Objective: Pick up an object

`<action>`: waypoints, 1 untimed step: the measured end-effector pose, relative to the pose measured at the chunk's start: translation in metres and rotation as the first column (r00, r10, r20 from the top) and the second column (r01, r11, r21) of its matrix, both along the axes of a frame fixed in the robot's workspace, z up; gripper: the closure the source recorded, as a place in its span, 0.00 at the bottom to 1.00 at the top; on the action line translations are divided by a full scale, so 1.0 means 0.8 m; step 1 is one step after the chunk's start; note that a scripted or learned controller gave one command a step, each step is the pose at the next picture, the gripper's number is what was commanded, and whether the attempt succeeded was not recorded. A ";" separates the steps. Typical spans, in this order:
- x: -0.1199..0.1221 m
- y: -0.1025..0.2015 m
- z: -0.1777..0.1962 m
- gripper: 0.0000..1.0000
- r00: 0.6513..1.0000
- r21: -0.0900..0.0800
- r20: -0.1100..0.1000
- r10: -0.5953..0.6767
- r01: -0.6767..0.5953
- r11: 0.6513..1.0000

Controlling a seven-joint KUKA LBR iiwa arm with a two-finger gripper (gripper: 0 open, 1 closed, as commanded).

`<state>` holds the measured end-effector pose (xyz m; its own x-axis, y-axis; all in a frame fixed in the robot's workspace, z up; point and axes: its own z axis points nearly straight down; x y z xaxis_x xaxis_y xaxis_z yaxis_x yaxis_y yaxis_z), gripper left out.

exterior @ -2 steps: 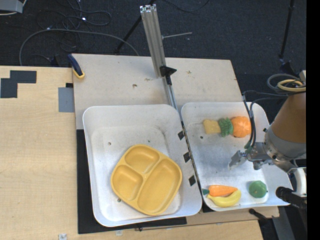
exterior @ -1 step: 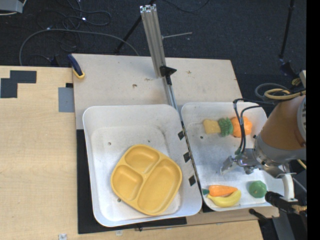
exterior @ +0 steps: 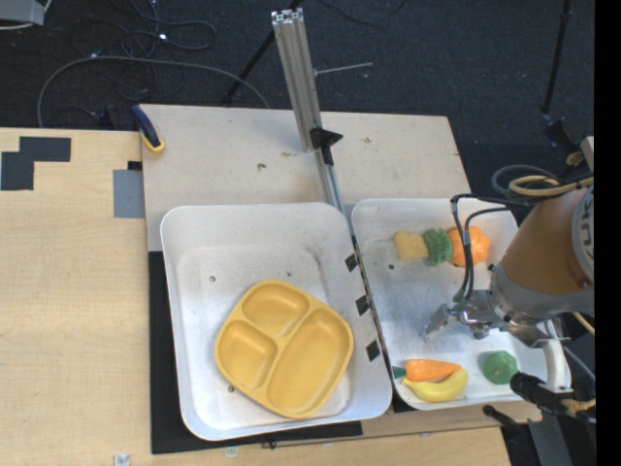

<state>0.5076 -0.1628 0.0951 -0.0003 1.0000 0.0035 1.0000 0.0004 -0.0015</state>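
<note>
Evenly and fairly brightly lit from overhead, with only faint soft shadows under the yellow plate (exterior: 283, 347) and along the bin walls (exterior: 361, 289). No harsh glare on the white plastic. Slightly soft, low-resolution focus throughout; dark floor detail murky.

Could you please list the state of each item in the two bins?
Yellow tray: flat, right way up, left bin.
Corn: lying in right bin, touching green piece.
Carrot: lying on banana.
Green ball: resting apart.
Claw: low over right bin, holding nothing visible.
</note>
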 end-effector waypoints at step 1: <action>0.005 0.007 0.013 1.00 1.000 0.009 0.009 0.002 -0.003 1.000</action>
<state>0.5114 -0.1574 0.1059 -0.0029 0.9999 0.0129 1.0000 0.0029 0.0073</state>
